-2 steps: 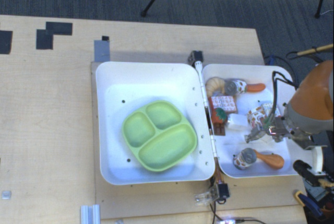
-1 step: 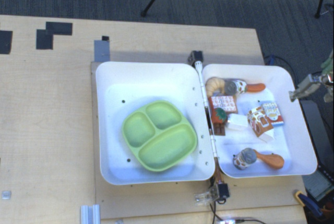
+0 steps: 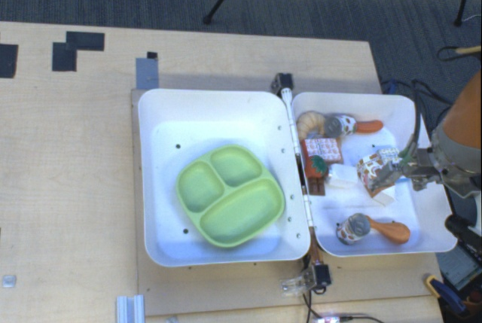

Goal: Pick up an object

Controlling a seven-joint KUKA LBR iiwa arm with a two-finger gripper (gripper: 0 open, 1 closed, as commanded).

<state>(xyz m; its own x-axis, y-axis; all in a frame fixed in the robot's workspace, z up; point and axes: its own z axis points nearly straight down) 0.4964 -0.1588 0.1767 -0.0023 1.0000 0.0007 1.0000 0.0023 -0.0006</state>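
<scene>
The right bin holds several small items. Along the back are a tan bread roll, a small grey can and an orange carrot. A red and white box and a brown bar lie by the left wall. A crumpled patterned packet lies in the middle. At the front is a grey and orange toy. My gripper reaches in from the right, low over the bin and right against the packet's right side.
In the left bin lies a green divided plate. A ridge with a black clamp separates the two bins. The grey arm with its orange band overhangs the right bin's right wall. Cables lie at the bench's front edge.
</scene>
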